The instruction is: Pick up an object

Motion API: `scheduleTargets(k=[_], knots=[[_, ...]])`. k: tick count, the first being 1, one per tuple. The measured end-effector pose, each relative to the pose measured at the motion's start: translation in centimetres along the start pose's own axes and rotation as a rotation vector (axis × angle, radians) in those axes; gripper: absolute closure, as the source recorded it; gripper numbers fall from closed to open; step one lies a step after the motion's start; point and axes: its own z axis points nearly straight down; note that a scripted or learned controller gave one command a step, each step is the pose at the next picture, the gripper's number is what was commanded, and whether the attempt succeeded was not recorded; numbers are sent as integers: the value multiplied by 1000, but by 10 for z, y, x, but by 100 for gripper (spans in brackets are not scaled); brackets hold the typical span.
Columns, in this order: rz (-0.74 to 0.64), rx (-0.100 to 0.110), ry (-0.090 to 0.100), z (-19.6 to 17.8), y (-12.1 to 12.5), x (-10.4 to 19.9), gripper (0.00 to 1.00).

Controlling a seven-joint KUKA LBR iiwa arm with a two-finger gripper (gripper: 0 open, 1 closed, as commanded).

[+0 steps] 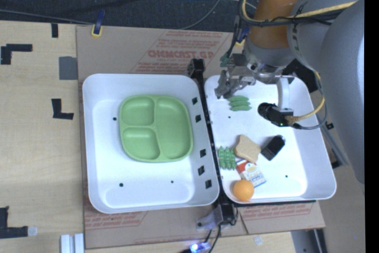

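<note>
Two shallow white bins sit side by side on a cardboard-covered bench. Over the right bin (pixel 308 183), the gripper (pixel 230 87) hangs low with its fingers slightly parted and nothing visible between them. A green bean pod (pixel 240 104) lies just below and right of the fingertips, apart from them. This looks like the approach step. Next, the fingers would need to centre over the pod, descend, and close. Farther off lie a bread slice (pixel 247 148) and an orange (pixel 242 189).

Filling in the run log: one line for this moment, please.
tool above green pea pod, right bin | nothing seen held | green tray in left bin
</note>
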Motion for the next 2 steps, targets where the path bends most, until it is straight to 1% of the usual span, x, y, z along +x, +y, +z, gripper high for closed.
scheduleTargets(k=[1, 2], knots=[[1, 1, -1, 9, 3, 54, 100], [0, 0, 0, 12, 14, 113, 100]])
